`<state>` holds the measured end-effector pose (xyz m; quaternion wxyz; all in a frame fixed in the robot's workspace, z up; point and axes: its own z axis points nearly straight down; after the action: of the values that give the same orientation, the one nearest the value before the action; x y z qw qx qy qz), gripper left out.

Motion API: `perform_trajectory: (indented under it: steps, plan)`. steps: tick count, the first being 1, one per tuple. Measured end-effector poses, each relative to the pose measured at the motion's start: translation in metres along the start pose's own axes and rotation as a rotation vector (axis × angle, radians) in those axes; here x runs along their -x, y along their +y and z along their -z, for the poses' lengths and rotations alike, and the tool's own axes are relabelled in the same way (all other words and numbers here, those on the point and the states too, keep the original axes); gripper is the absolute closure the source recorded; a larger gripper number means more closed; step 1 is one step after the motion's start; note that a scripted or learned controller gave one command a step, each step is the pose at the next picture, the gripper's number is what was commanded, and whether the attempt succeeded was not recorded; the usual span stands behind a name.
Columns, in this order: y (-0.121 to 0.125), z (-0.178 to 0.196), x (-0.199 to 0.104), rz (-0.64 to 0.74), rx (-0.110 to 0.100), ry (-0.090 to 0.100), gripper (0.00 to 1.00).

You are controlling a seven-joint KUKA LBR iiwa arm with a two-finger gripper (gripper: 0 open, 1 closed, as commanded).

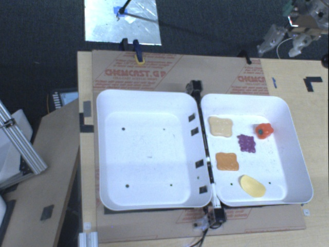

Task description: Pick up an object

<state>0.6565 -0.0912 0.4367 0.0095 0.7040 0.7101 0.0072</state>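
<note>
1. Two-finger gripper [284, 43] is hovering off the bins, fingers spread, gripping nothing.
2. Well below the fingers, in the right white bin [295, 138], are lying:
 - beige flat slice [220, 126]
 - orange-red round piece [263, 130]
 - purple grape-like cluster [247, 143]
 - orange flat square [226, 161]
 - yellow oval piece [252, 186]

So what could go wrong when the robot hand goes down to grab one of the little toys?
The gripper sits high beyond the right bin, so it has a long way to come down and might land off target. The purple grapes and the orange toy lie close together, so it could bump one while reaching for the other. The yellow piece looks flat and may slip out.
</note>
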Motion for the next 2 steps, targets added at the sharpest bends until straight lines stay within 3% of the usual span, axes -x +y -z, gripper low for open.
perform_trajectory:
  steps: [1, 2]
  plan:
    - [0.0157, 0.1064, -0.0757, 0.004, -0.007, 0.005, 0.00]
    - [0.0154, 0.1107, -0.0701, 0.000, -0.016, 0.002, 1.00]
